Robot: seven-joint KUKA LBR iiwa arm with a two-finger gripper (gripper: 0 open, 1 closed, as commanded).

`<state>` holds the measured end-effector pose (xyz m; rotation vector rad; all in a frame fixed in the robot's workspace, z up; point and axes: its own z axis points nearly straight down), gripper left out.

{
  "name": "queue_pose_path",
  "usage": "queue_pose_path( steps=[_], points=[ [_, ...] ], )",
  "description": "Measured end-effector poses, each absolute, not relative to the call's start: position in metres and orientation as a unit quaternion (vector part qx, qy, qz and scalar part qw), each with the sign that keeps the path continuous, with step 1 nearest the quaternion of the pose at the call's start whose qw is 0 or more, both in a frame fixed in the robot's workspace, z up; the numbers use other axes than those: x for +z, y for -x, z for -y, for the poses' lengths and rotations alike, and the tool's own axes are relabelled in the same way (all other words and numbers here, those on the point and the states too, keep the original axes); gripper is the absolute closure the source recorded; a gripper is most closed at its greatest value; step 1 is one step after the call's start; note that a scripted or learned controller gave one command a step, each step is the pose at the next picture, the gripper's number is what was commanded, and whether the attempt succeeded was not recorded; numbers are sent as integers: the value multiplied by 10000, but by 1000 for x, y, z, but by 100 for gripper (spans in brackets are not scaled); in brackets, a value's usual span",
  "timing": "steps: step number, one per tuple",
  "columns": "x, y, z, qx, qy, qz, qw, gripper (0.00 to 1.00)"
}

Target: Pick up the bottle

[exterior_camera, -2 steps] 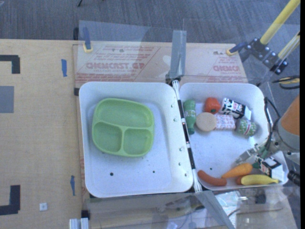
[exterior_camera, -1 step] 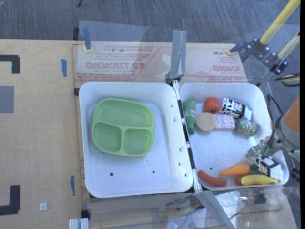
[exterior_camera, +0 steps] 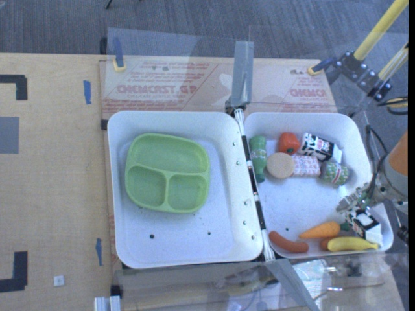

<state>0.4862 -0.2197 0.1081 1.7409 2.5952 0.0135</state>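
Bottle [exterior_camera: 258,157] is seen lying at upper left of the right bin [exterior_camera: 298,199], untouched. Gripper [exterior_camera: 353,206] is positioned lower right, well apart; finger state can't be told. Nothing grasped; approach and pick remain.

Two white bins [exterior_camera: 130,251], one green plate [exterior_camera: 167,172], one bottle [exterior_camera: 259,157], one carrot [exterior_camera: 321,230].
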Motion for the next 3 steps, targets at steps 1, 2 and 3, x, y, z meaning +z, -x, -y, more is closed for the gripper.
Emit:
queue_pose_path(
  steps=[1, 2, 3],
  points=[
    [118, -488, 220, 51, -5572, -8303, 109, 100],
    [139, -491, 223, 9, -5146, -8574, 29, 100],
    [139, -491, 223, 7, -5147, -8574, 25, 0]
  ],
)
